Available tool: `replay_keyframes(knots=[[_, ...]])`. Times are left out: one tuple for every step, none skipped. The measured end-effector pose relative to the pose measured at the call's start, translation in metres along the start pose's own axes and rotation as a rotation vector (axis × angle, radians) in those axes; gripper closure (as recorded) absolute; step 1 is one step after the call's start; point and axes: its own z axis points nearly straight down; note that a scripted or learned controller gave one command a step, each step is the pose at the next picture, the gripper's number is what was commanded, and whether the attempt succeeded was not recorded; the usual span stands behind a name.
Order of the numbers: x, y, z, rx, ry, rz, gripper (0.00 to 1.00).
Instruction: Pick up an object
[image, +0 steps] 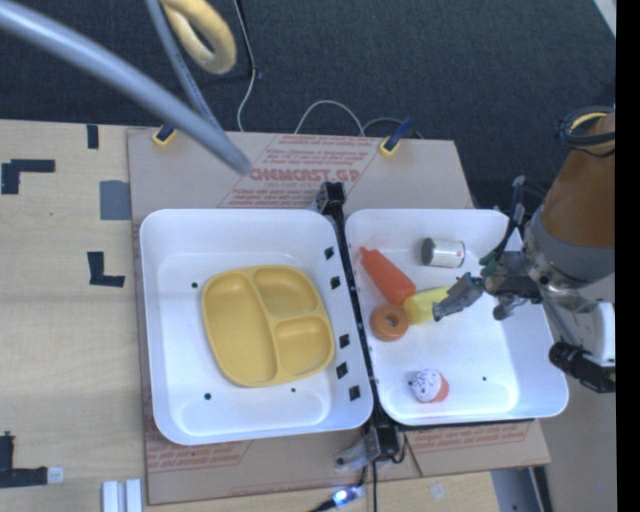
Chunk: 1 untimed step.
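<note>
Two white bins are seen side by side on a cardboard sheet (300, 170). In the left bin (165, 240) a yellow divided tray (268, 325) is laid flat, slightly turned, near the bin's middle.

In the right bin (530, 395) five things are seen. An orange bottle (387, 275) lies tilted near the divider, top end toward the upper left. Just below it an orange ring (389, 322) is found, touching or nearly touching the bottle's lower end. A yellow piece (428, 303) lies beside the ring, on its right. A grey and white cylinder (441, 252) lies on its side toward the back of the bin, apart from the rest. A small white and orange ball (428, 385) sits near the front wall.

The arm (580, 215) is reached in from the right over the right bin. The gripper (462, 297) is placed low, right at the yellow piece's right end. One dark finger (458, 296) is seen pointing at the yellow piece; whether the fingers are spread or closed cannot be told, and no grasp can be confirmed.

A grey pole (130, 75) is seen crossing the upper left.
</note>
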Motion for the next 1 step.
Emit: replay_keyframes(knots=[[0.0002, 0.0019, -0.0049, -0.01, -0.001, -0.003, 0.0]])
